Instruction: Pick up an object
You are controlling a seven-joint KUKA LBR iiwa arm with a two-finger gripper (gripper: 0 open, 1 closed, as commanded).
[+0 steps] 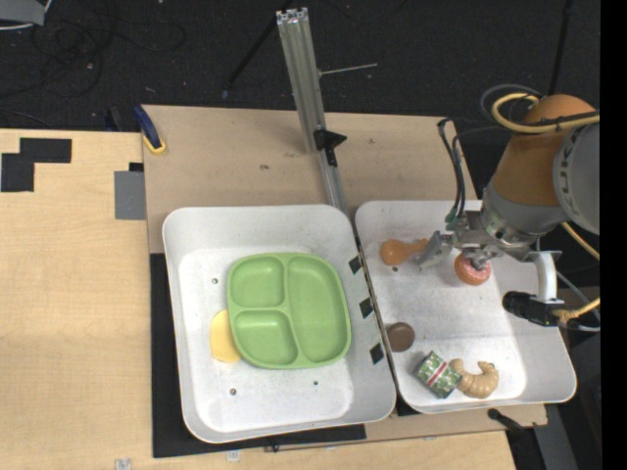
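While the gripper [470,254] hangs low over the back of the right bin [534,385], I honestly can't tell from where I'm standing how it's set or whether it has anything. It sits right on top of a small pink-red thing [472,271], which peeks out just under it, so my guess is that's the target and we're at the reach-and-grab step, nothing lifted yet.

Next move, I'd say, is to settle squarely over that pink piece, close on it and pull straight up. It looks small and roundish, so it could easily squirt out sideways.

Just to the left of the gripper lies an orange thing [395,252] with a pale handle-like bit pointing toward the gripper, close enough to get nudged. Further toward the front of the same bin there's a brown round lump [400,337] near the left wall, then a green packet [434,373] touching a tan curled thing [478,379], well clear.

Over in the left bin [196,233] sits a green tray [290,309] with a yellow piece [222,339] tucked beside it. A metal post [306,86] stands behind the bins, not in the way.
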